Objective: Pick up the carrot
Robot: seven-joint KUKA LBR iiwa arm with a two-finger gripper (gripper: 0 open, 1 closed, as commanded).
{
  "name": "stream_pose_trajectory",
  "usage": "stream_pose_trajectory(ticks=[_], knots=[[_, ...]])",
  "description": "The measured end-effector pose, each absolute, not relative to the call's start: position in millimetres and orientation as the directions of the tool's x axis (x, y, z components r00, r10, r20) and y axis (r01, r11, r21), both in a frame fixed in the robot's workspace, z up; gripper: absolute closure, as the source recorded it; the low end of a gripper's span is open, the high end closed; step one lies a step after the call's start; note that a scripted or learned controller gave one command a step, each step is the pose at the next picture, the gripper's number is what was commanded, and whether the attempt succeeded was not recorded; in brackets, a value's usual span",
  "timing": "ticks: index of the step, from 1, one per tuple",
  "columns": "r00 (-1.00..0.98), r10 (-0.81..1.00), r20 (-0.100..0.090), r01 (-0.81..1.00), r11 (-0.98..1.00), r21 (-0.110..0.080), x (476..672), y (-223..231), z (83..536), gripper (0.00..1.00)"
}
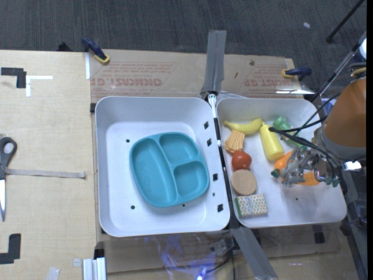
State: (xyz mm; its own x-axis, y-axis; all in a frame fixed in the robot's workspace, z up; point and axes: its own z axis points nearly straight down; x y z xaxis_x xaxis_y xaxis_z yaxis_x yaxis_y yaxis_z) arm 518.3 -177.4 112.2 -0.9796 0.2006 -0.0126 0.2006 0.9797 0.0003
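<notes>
We saw the orange carrot (282, 161) lying slantwise just left of the gripper (293, 174), its ends hidden from us, and could not tell the gripper's state.

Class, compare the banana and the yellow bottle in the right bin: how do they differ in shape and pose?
The banana is curved and tapers to points, while the yellow bottle is straight and stubby. The banana lies roughly across the bin; the bottle lies at a slant, running down toward the gripper. Both are yellow and lie near each other in the right bin.
</notes>
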Motion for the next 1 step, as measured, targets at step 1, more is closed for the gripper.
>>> stream_pose_trajectory(ticks=[1], knots=[[-0.98,0.201,-0.012,0.201,0.98,0.0,518.2,-177.3,112.2,0.0]])
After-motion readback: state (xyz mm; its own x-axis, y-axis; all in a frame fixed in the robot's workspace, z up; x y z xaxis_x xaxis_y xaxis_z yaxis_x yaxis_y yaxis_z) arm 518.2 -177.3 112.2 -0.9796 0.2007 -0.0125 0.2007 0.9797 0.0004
